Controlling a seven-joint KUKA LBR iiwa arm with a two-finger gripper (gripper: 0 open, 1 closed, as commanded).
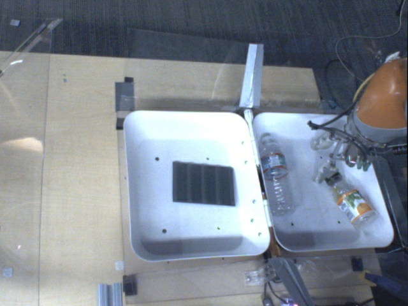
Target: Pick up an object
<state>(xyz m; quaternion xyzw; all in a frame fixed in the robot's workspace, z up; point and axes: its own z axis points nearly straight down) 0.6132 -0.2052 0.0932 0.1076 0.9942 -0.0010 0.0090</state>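
Note:
A clear plastic water bottle [275,172] with a blue-and-white label lies along the left wall of the right bin [299,234]. A smaller bottle [352,204] with an orange label lies at the bin's right side, its dark cap pointing up-left. My gripper [327,169] hangs low over the right bin, just above and to the left of that small bottle's cap, seemingly very close to it. The arm's orange band [382,101] is at the right edge. A dark ribbed rectangular block [204,183] lies flat in the middle of the left bin [146,132].
A metal post [251,75] rises behind the seam between the two bins. Cables [347,116] trail from the wrist over the right bin's back edge. Wooden bench [64,171] extends to the left, with black brackets at the bin corners.

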